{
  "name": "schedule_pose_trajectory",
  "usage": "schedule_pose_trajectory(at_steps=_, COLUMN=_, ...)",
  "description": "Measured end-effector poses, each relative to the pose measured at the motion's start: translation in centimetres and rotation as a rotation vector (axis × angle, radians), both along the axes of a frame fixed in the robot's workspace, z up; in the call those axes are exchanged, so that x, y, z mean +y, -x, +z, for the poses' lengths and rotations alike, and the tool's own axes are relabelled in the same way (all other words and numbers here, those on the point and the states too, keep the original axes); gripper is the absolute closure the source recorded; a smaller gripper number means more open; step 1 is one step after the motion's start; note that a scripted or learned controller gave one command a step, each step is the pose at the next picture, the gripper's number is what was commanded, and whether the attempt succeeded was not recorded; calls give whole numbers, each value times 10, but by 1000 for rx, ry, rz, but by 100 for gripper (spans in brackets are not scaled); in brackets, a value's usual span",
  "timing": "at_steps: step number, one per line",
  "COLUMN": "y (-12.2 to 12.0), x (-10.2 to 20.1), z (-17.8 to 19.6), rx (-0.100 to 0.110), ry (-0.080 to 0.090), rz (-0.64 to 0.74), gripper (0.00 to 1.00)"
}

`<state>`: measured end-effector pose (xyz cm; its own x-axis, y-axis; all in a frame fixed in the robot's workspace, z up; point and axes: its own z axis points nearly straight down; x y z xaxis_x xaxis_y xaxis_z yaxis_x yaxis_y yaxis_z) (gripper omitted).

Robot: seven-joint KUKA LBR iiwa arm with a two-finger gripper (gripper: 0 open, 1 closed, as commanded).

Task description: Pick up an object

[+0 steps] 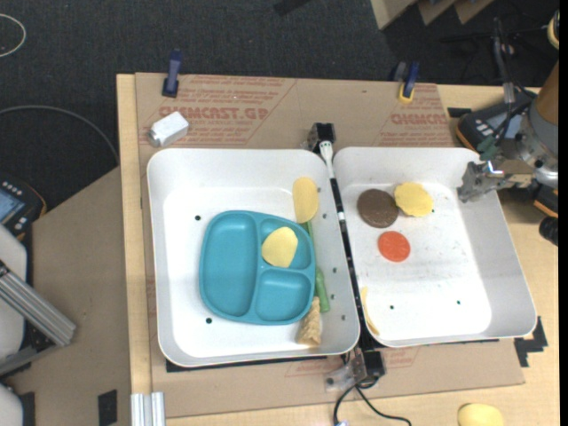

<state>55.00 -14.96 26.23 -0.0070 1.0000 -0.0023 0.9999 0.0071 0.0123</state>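
The pincer (476,181) sat at the right edge of the right bin (461,318), over its upper right corner, on the end of the arm (543,131) that reached in from the right. Whether it was apart or together could not be told from this view; nothing showed between its tips.

In the right bin lay three small pieces near the upper left: a brown disc (377,208), a yellow round piece (414,199) touching it on the right, and an orange-red disc (394,247) just below them, apart from both. All three were well apart from the pincer.

The left bin (177,185) held a teal divided plate (235,269). A yellow piece (280,247) rested in the plate's upper right compartment. A longer pale yellow piece (305,199) lay just above the plate by the bin's right wall. A thin green stick (319,282) ran along the plate's right side, and a tan, crumbly piece (311,327) sat at the bin's lower right corner.

Both bins stood side by side on a cardboard sheet (266,105) on the worktop (541,389), held by two blue clamps (172,73) at its far edge.
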Motion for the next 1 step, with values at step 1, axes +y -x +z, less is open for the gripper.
schedule_pose_trajectory(at_steps=1, y=75, x=65, z=-82, rx=26, ry=-8, rz=-4, gripper=100)
